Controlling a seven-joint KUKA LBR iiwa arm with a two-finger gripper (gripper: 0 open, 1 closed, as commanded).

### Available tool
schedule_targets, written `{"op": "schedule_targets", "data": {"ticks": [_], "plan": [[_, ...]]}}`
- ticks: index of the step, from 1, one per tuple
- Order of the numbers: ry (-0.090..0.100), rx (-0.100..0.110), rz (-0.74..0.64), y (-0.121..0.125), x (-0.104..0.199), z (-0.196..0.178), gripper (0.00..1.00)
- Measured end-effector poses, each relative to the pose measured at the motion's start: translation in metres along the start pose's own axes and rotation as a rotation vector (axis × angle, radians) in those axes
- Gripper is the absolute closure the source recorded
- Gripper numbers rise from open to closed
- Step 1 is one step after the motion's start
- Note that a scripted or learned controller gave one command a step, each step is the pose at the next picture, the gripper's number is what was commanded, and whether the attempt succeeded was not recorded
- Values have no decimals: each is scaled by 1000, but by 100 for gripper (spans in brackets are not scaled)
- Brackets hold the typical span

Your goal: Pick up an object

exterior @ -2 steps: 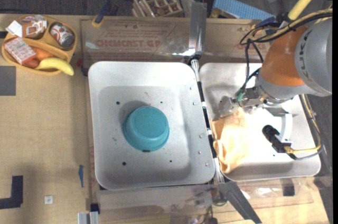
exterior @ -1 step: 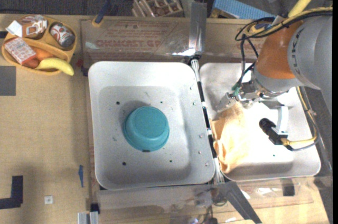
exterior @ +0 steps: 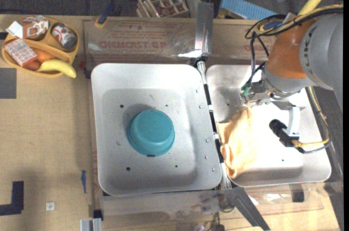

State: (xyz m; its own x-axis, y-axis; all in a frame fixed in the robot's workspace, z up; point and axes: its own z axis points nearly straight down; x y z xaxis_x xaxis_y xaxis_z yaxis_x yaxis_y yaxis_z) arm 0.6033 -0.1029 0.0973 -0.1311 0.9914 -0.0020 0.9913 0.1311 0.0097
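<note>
Closest to us is the cloth, a soft yellow-orange piece, crumpled into loose folds and drawn out into a long shape that runs from just below the gripper down toward the near side. Its narrow upper tip reaches right up to the underside of the gripper and seems to touch it, while its wider lower part sags away from the gripper toward the near rim. We cannot tell whether the gripper is open or closed, nor whether it actually has hold of the cloth, because the wrist hides that spot. Beneath the gripper lies the right bin, shallow, white and smooth, with rounded corners and a glossy floor that looks like plastic. Above the gripper we see the arm, thick and rounded in matte grey, with an orange band next to the wrist. Well apart from the gripper, toward the view's left, the left bin has the same white, shallow form. On its floor sits a bowl, round, teal and smooth, turned upside down so that its flat base faces up. Much farther from the gripper in that direction, a yellow banana lies against a small yellow tray on the bare wooden bench.
</note>
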Motion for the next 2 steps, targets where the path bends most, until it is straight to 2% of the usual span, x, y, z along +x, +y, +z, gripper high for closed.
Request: {"op": "schedule_targets", "data": {"ticks": [1, 2], "plan": [[0, 0, 0, 0, 0, 0, 0], [-1, -1, 2, 1, -2, -8, 100]]}}
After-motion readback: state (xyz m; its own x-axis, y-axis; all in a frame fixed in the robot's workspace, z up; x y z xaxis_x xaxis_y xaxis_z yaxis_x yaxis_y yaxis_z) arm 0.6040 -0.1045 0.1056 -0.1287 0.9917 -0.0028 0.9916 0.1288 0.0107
